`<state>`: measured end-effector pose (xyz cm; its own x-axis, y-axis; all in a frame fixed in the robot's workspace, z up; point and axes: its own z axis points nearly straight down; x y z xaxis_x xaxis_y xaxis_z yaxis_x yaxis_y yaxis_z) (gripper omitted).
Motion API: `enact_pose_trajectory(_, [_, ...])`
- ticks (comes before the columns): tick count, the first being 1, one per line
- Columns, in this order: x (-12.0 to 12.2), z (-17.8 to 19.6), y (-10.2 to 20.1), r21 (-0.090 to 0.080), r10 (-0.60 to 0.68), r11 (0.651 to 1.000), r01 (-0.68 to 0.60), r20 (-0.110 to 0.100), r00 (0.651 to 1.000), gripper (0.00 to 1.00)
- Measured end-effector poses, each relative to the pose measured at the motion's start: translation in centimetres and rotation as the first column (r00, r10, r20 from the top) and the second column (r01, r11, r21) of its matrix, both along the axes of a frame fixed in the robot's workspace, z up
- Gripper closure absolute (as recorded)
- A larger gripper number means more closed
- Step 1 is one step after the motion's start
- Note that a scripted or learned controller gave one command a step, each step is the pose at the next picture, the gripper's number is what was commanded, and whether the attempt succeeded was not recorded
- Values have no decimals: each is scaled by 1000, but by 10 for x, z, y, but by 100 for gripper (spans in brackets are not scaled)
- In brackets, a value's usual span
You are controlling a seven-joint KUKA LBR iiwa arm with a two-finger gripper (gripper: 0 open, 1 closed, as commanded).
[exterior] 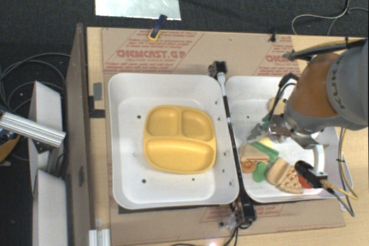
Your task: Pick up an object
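gripper (266, 132) low in right bin (248, 89); jaw state cannot be told, nothing seen held | green piece (264, 149) touching at 6 o'clock, long axis 10-to-4 | pizza slice (283, 176) beyond, 5 o'clock | yellow tray (179, 139) well apart, 9 o'clock

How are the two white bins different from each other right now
The left bin holds a yellow divided tray, lying flat; the right bin holds a pile of small toy foods at its near end. The arm hangs over the right bin, not the left bin. Both are shallow, white, side by side.
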<state>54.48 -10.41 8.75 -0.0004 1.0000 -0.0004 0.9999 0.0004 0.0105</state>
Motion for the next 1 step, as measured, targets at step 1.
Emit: enact_pose_trajectory(1, [-13,0,-1,-1,0,1000,0,1,1000,0])
